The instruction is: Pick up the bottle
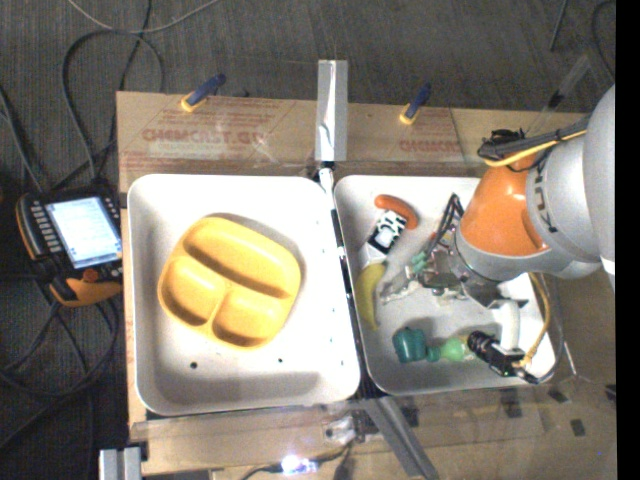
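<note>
Camera view: your gripper [400, 280] is hanging low in the right bin [352, 218]; whether its jaws are open, you cannot tell. Bottle [388, 224], red-capped with an unreadable black-and-white label, is lying at the bin's upper left. Cardboard [210, 136] is showing faint red print, illegible. Carpet [200, 28] is lying under cables.

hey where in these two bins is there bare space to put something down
Left bin: bare floor along its near edge and left side, around the yellow divided plate. Right bin is crowded: the bottle, a banana, a green toy and the claw leave just slivers between them.
</note>
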Robot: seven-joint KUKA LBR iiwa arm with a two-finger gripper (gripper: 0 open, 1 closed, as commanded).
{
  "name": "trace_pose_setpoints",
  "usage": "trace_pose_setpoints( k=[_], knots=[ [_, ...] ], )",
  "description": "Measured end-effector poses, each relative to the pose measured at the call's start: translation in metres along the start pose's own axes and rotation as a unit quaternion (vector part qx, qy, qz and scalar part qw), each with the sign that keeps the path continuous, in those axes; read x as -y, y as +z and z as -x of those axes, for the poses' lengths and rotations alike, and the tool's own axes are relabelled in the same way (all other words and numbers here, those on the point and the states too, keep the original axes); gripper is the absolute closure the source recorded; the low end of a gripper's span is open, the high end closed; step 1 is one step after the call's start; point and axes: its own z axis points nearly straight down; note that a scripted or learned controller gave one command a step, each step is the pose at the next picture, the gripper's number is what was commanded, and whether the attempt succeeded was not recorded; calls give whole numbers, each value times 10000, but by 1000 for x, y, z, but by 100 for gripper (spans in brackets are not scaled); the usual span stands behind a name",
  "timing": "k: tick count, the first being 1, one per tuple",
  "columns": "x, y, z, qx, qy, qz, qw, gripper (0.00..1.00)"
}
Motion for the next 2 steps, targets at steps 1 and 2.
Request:
trace_pose_setpoints(
  k=[1, 2],
  knots=[
    [44, -1, -4, 21, 409, 32, 9992, 0],
    [44, -10, -5, 11, 414, 17, 9991, 100]
  ],
)
